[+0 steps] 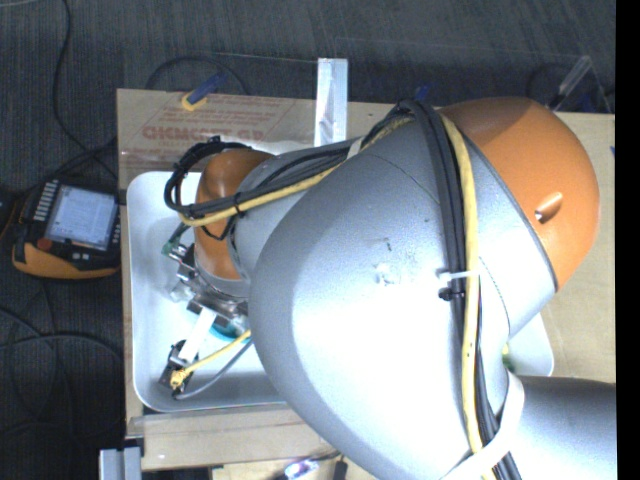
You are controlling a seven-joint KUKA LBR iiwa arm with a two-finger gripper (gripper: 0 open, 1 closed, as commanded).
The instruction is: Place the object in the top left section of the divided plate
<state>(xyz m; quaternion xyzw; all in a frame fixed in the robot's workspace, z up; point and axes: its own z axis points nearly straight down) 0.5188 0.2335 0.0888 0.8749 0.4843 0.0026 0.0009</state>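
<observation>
Little settled: reaches the grey two-finger gripper (pixel 200 293) down into the shallow white bin (pixel 148 318) (cannot tell its grip state); placing apparently not yet done.

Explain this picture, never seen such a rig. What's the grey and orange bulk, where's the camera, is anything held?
There is one camera, fixed above the bench and looking down at a slant. The grey and orange bulk is a robot arm reaching in from the right, so near the lens that it covers most of the scene. Its wrist end, with the pincer, hangs low over the left white bin. The arm hides much of that bin, so I can't tell what lies in it or whether anything is held. A cardboard sheet shows at the bin's far edge, and a handheld control unit lies on the dark floor to the left.
</observation>
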